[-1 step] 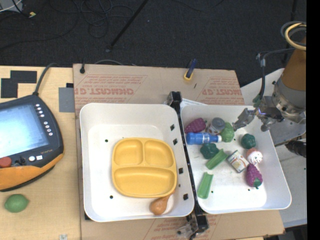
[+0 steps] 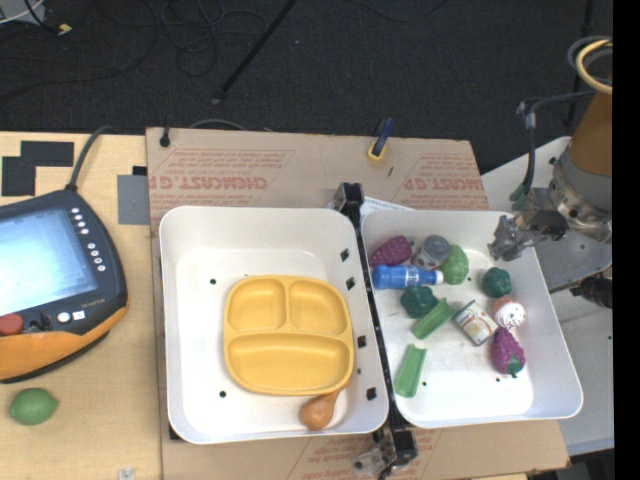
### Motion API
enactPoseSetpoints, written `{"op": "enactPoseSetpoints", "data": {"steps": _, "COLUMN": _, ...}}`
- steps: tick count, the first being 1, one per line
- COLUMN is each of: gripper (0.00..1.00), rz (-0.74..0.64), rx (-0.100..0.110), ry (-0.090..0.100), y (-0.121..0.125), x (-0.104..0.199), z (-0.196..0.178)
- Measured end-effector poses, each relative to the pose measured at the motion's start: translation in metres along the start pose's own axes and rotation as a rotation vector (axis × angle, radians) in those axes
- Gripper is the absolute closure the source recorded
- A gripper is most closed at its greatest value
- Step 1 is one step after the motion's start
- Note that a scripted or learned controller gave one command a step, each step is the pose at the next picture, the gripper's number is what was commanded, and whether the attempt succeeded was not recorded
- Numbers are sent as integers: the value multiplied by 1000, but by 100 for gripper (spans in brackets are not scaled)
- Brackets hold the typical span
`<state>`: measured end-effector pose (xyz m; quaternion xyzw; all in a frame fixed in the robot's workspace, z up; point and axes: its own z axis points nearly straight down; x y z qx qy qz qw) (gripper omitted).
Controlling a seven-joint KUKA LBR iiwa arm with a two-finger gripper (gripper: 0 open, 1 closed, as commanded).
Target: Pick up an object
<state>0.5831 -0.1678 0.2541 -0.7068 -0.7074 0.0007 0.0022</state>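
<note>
The bench [image 2: 80,153] carries two white bins. The left bin [image 2: 190,238] holds a yellow divided tray [image 2: 288,333] with a brown pear-shaped toy [image 2: 320,411] touching its near edge. The right bin [image 2: 545,388] holds the small objects: purple grapes [image 2: 390,251], a blue tube [image 2: 405,276], green sticks [image 2: 410,370], a white ball [image 2: 510,315] and more grapes [image 2: 507,351]. The arm's end effector [image 2: 510,238] hovers at that bin's far right rim, nothing visibly between its parts; whether it is apart or together cannot be told.
</note>
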Motion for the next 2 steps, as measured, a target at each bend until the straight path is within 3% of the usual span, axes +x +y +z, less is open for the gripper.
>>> {"op": "enactPoseSetpoints", "data": {"steps": 1, "gripper": 100, "rz": -8, "rx": 1, "ry": 3, "y": -15, "x": 108, "z": 5}}
{"op": "enactPoseSetpoints", "data": {"steps": 2, "gripper": 100, "rz": -6, "rx": -8, "ry": 0, "y": -49, "x": 160, "z": -75}}
